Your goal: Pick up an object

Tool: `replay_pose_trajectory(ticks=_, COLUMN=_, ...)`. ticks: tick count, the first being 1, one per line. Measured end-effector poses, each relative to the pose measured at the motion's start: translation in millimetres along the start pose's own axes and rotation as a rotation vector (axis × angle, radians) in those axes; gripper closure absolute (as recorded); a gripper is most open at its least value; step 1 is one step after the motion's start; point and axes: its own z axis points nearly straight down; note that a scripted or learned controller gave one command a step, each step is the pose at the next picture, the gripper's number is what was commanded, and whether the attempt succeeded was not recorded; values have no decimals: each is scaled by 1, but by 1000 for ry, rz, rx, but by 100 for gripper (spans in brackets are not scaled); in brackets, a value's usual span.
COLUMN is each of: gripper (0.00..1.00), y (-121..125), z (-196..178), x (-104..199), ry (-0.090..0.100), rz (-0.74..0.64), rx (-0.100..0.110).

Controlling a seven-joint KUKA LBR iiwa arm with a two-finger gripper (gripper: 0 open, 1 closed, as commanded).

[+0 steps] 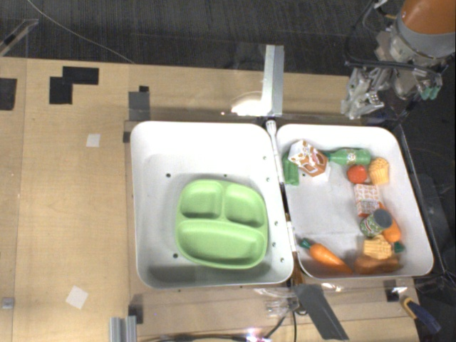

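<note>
The pincer (363,97) hung over the counter behind the right bin (420,212); whether released or clenched, I couldn't tell. The toy carrot (324,254) lay apart, probably the cleanest target.

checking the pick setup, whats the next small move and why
Probably bring the gripper forward and down over the right bin. It hangs beyond the bin's far rim holding nothing, while the toys lie inside, the green bottle and tomato nearest.
</note>
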Motion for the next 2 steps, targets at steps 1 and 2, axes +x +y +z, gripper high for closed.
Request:
replay_pose_trajectory(ticks=1, gripper=100, y=14, z=19, x=-4, ry=14, rz=164, rx=-2)
replay_pose_trajectory(ticks=2, gripper=100, y=75, z=42, x=36, ry=17, rz=324, rx=-2)
